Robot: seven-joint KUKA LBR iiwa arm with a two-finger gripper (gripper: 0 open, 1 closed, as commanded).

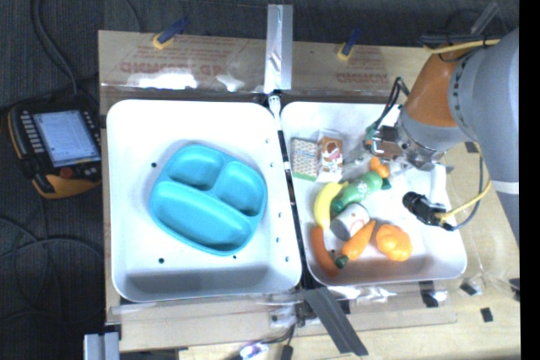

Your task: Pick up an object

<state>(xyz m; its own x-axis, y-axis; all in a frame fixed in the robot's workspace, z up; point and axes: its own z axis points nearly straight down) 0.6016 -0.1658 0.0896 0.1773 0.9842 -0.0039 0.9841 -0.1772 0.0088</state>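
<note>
The right bin [447, 261] holds a heap of play food. A yellow banana [323, 200] lies beside a green vegetable [361, 186]. Below them are a small can [350, 222], an orange carrot [359, 241], a round orange fruit [393, 241] and a red-orange piece [321, 249]. A patterned packet [305, 158] and a small box [331, 149] rest near the bin's top left. My gripper [377, 151] hangs low over the bin's upper middle, just above the green vegetable and a small orange piece [380, 169]. The wrist hides its tip.
The left bin [135, 265] contains a blue divided tray [208, 196]. A black cable plug [419, 206] and a yellow cable hang over the right bin's right side. A pendant [55, 143] lies on the floor at left. The grey arm [494, 110] covers the upper right.
</note>
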